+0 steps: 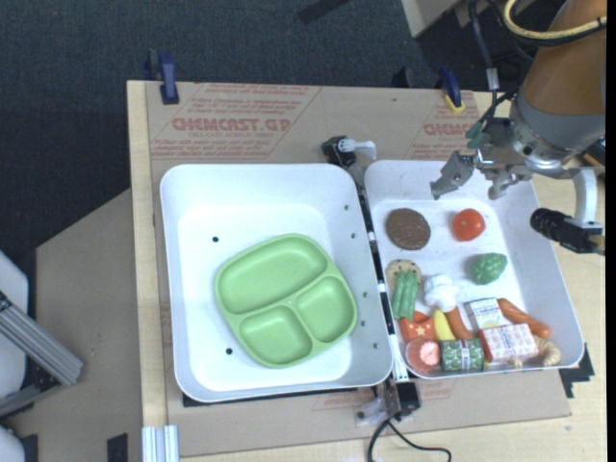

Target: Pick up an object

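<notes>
Gripper (476, 175): fingers spread, pinching nothing, above the round red plastic tomato (469, 224).
Progress: nothing lifted; descent, grasp, lift remained.

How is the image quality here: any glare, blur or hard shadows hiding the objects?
Camera view: even, soft light; the white bins look bright but not washed out; the green plate and tomato are sharp; the small items at the right bin's near end are crowded and hard to tell apart; the gripper is slightly soft.
</notes>
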`<act>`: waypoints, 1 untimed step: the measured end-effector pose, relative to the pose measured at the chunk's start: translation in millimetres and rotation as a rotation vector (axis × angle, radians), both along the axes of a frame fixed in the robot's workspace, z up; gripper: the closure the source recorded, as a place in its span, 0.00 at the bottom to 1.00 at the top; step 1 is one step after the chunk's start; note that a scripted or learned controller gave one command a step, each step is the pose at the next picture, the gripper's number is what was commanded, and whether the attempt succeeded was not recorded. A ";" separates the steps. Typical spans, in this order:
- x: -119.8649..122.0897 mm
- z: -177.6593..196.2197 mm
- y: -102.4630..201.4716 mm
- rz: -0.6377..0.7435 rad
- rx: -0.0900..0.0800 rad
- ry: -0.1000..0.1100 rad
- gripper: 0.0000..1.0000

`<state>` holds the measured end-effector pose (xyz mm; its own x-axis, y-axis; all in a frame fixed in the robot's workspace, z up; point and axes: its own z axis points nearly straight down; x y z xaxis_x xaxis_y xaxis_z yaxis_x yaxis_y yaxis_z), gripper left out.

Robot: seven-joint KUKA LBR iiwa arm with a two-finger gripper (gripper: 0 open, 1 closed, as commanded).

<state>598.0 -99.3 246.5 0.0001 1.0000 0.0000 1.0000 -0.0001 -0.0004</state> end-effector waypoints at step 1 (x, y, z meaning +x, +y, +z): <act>6.1 -92.6 -75.8 -0.006 0.000 0.009 0.00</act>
<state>604.1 -175.0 153.9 0.0061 1.0000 -0.0005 0.9999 -0.0061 -0.0094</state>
